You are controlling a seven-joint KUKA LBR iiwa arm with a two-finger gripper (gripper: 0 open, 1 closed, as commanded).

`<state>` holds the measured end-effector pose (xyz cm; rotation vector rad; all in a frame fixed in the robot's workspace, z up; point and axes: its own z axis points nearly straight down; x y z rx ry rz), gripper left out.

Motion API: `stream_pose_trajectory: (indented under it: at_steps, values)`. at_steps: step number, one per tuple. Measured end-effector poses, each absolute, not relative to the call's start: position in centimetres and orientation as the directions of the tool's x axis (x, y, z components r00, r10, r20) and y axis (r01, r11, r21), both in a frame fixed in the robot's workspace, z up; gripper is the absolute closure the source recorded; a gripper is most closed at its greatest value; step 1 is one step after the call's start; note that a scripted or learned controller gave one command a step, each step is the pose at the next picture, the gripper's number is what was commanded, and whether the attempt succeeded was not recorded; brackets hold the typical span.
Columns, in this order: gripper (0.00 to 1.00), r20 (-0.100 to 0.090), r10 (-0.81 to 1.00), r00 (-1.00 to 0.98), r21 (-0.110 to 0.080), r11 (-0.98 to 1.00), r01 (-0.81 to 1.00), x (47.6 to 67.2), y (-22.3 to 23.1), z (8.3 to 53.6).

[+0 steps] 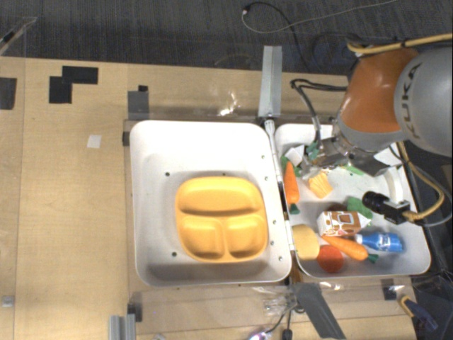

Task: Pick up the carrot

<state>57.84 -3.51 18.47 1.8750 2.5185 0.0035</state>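
An orange carrot (pixel 291 186) lies lengthwise along the left wall of the right bin (pixel 417 264), its green top pointing to the back. A second carrot-like orange piece (pixel 345 247) lies at a slant near the bin's front, between a red tomato (pixel 330 259) and a blue bottle (pixel 381 244). My gripper (pixel 322 154) hangs over the back of the right bin, to the right of and behind the first carrot's top, apart from it. Nothing shows between its tips.
The left bin (pixel 152 190) holds a yellow divided plate (pixel 221 216). In the right bin there are also a yellow wedge (pixel 320 184), a green piece (pixel 356 168), a small carton (pixel 342 222) and a pale yellow block (pixel 305 241). A metal divider post (pixel 270 83) stands behind the bins.
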Motion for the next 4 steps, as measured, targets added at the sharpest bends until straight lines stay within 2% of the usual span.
stream_pose_trajectory:
  at_steps: [1,2,3,4]
  values:
    - [1.00,0.000,0.998,-0.062,0.003,0.062,0.998,62.4,-0.2,18.5]
    - [1.00,0.000,0.998,0.068,0.001,-0.068,0.998,58.5,-5.5,18.4]
    - [1.00,0.001,0.967,0.256,0.002,-0.256,0.967,54.9,-7.0,22.7]
    - [1.00,0.001,0.969,0.247,0.003,-0.247,0.969,55.1,-6.9,23.6]
